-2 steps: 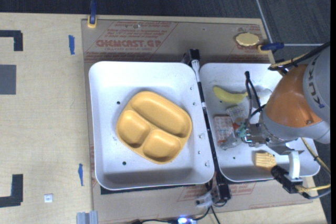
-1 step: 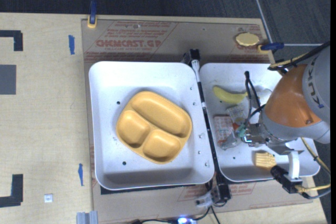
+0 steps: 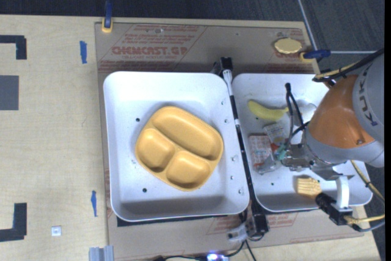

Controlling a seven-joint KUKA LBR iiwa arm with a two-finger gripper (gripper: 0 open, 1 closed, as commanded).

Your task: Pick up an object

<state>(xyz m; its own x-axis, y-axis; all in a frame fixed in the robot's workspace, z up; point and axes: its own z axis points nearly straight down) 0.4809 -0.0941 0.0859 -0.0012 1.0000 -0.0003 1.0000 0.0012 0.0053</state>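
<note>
Two shallow white bins sit side by side on the tan wooden bench (image 3: 49, 131). My grey arm with its orange band (image 3: 342, 122) reaches in from the right and hangs over the right white bin (image 3: 241, 85). My claw (image 3: 286, 154) is down low among the clutter near that bin's middle, just above a clear crinkled plastic packet with red print (image 3: 261, 150). Whether my claw is open or closed I cannot tell; the wrist and cables cover it, and I see nothing clearly held.

Up toward the far side of the same bin lies a yellow banana-shaped toy (image 3: 267, 110), apart from my claw. Near the bin's front edge, just below my wrist, rests a small tan ridged piece like a slice of bread (image 3: 307, 186).

Next door, the left white bin (image 3: 122, 95) carries a large yellow three-compartment plastic tray (image 3: 178, 147), lying tilted across its floor and well clear of my arm.

Beyond the bins, a small round tan disc (image 3: 288, 46) lies on the board near the far right corner, and a blue and yellow clamp (image 3: 107, 15) grips the board's far left corner.
</note>
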